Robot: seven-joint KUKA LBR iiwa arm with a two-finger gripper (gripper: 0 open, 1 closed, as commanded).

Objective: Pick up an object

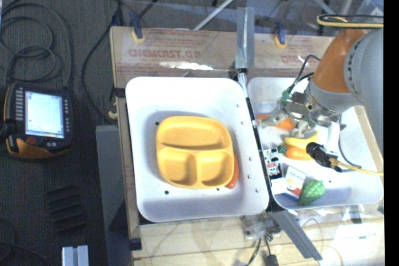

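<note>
Camera view looks down on two white bins side by side. Left bin (140, 103) holds a yellow tray (194, 151) with three compartments, and a small orange thing shows at the tray's lower right edge, half hidden. Right bin (365, 193) holds the small objects: a banana (298, 147), a green toy (312, 191) near the front wall, a white card (293, 180) just beside the green toy, a small dark piece (272, 164) close to the divider, and an orange bit (285, 124) under the wrist.

Arm (368, 71) reaches in from the right, and its gripper (299, 124) is low over the back part of the right bin, above the orange bit and just behind the banana. The wrist and cables cover the end of the tool, so I cannot tell how the hand is set, and I see nothing clearly lifted from the bin floor.

About progress, my judgement is that the task is in the reaching or grasping step and not finished. The arm is already positioned over the cluttered bin, so the approach seems done. What is left is to close on one object, probably the orange bit or the banana since they lie nearest, and to raise it free of the bin. All objects I can see appear to rest on the bin floor, so no pick is confirmed.
</note>
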